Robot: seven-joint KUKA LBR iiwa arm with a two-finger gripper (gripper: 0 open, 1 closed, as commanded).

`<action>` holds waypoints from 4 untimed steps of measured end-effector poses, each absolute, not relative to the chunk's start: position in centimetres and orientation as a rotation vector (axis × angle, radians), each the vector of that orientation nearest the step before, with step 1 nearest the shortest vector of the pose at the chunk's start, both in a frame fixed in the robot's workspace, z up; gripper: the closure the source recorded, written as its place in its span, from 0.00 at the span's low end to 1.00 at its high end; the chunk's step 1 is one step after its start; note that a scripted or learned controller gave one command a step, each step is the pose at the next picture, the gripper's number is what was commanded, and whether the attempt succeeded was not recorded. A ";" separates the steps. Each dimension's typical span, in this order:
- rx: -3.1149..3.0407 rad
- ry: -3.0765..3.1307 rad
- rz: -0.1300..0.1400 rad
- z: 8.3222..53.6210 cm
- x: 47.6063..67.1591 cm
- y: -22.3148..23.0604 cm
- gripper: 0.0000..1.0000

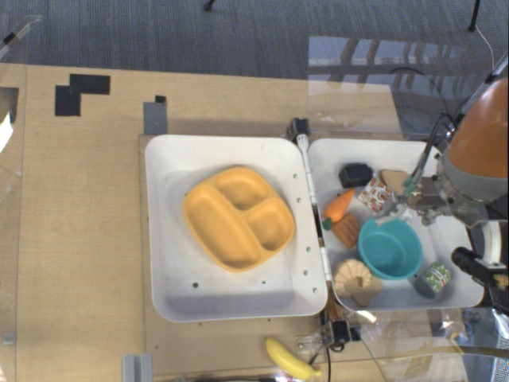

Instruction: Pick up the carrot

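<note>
Your carrot lay in the right bin, near its left wall, tilted, green end down-left toward the divider, touching or just beside a brown waffle-like block. A teal bowl sat just right of it, a black item above. The gripper hung over the bin's middle, near the bowl's upper rim; you couldn't tell its pincer state, too blurred. Judged: the carrot looked like a light, stiff, smooth toy, likely slippery, so take it across the thick orange middle, not the tapered end
</note>
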State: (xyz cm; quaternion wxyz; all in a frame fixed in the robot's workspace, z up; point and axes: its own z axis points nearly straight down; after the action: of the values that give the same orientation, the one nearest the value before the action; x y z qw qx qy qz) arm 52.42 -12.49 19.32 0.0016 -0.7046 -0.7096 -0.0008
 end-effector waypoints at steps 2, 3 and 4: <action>-2.244 -2.204 -0.021 10.4 55.3 -8.4 0.00; -2.619 -1.737 -0.010 8.8 56.8 -9.3 0.00; -2.617 -1.747 -0.021 10.3 57.2 -9.3 1.00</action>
State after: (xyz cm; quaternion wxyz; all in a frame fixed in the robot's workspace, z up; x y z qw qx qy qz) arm 57.17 -9.26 10.25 -0.0025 -0.8317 -0.5552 -0.0066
